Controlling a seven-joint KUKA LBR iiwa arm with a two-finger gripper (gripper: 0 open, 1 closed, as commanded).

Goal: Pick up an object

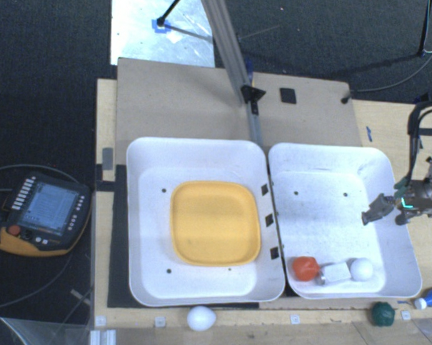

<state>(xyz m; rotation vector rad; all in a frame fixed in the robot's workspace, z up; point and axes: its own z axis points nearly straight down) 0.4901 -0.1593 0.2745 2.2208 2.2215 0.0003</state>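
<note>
Nearest the camera, on the counter (323, 336) in front of the bins, a white egg-shaped object (201, 318) lies just below the left bin's front rim. Off to the right, a dark green ball (383, 313) rests on the counter beside the right bin's front corner.

Inside the right bin (323, 173), three things sit in a row along the front wall: a red-orange object (304, 268) on the left, a small white and grey piece (333, 273) in the middle, and a white ball (361, 268) on the right. They lie close together, the middle piece seemingly touching the ball.

The left bin (147, 201) holds a yellow square plate (215, 222) lying flat in its middle.

Farther back, at the right bin's right edge, the gripper (388, 208) hangs over the bin floor, well apart from the row of objects. Nothing is between the jaws; whether they are spread or closed cannot be told.

On the dark floor to the left rests a teach pendant (41, 213).
</note>
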